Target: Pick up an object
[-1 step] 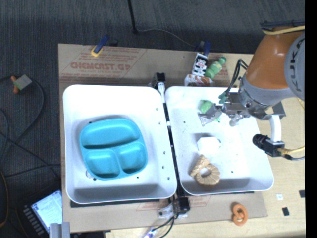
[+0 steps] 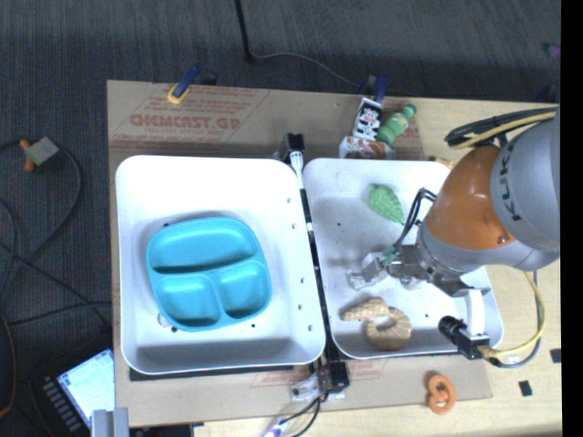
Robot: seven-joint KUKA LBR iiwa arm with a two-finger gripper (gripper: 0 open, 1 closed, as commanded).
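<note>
Gripper (image 2: pixel 372 271): low in the right bin (image 2: pixel 346 335)
Green leaf (image 2: pixel 386 202): beyond the gripper
Tan toy (image 2: pixel 381 322): just before the gripper
Blue tray (image 2: pixel 208 272): left bin (image 2: pixel 137 198)

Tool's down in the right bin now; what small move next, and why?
Probably shift the tool toward the tan object just below it in the right bin and descend. The tool sits over bare bin floor, and that object looks nearest.

One fixed camera looks down slantwise on both bins (image 2: pixel 219 167)
</note>
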